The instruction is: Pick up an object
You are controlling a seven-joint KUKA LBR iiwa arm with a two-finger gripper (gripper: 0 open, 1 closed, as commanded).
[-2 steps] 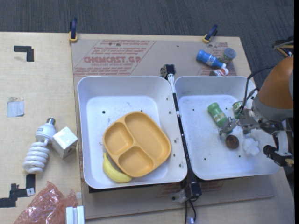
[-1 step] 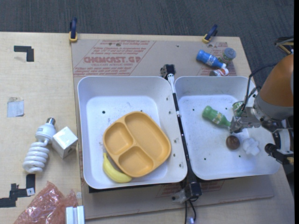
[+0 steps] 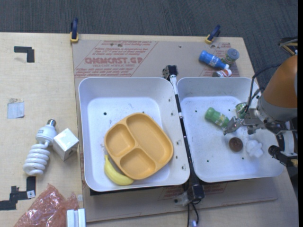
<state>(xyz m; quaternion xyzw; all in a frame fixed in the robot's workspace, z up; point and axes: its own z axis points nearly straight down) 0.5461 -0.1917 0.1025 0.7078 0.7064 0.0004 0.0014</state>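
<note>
The pincer point(image 3: 233, 125) sits low in the right bin point(image 3: 208, 167), at the end of the arm that enters from the right. You cannot tell from this view how the pincer is set, and no object is seen held in it.

Nearest candidate: the green bottle point(image 3: 217, 117), lying on its side on the bin floor just left of the pincer, near it but apparently apart. Expect it to be light, rigid and smooth, so it may roll or slip. Take hold across the middle of its body, at right angles to its long axis.

Second candidate: the brown disc point(image 3: 236, 144), just below the pincer on the bin floor. It looks flat and low, leaving little edge to grip.

Third candidate: the white crumpled item point(image 3: 254, 148), just right of the disc. It appears soft and light; what it is cannot be made out.

The left bin point(image 3: 90, 126) holds a yellow divided plate point(image 3: 138, 146) resting over a banana point(image 3: 115, 173), well apart from the pincer.
</note>
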